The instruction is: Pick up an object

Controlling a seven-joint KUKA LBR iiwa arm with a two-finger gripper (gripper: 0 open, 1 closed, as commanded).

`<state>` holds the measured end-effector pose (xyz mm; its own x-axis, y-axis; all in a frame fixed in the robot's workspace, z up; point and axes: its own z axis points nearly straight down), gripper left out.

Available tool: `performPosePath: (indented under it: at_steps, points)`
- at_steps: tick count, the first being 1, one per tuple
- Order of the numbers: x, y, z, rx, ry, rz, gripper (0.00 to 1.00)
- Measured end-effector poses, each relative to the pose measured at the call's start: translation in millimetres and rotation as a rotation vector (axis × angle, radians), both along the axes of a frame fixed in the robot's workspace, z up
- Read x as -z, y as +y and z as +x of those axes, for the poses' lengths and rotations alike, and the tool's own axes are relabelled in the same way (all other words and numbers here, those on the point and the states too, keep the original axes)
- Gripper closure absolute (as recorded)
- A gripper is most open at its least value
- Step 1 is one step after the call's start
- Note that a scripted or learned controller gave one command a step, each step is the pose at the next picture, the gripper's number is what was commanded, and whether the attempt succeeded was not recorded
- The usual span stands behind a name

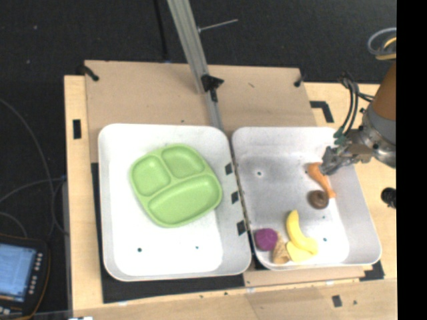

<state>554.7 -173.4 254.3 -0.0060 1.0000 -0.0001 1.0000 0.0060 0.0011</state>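
A brown ball (319,199) and banana (299,233) lie near the orange carrot (319,179); the gripper (331,160) hovers above it, grip unclear.

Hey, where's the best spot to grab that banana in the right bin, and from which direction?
Probably the banana's middle, coming straight down with the fingers across its narrow width. It lies flat and curved, its lower end crowded by a tan piece and a purple ball, while its upper half has bare bin floor around it.

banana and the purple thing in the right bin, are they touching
Apart. The camera view shows a strip of white bin floor between the banana and the purple object, both near the right bin's front edge.
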Motion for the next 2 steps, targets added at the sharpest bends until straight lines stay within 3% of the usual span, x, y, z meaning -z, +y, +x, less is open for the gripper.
performPosePath:
  at_steps: [2]
  points:
    - [-2.1,99.5,19.6,-0.002,-0.001,0.001,1.00]
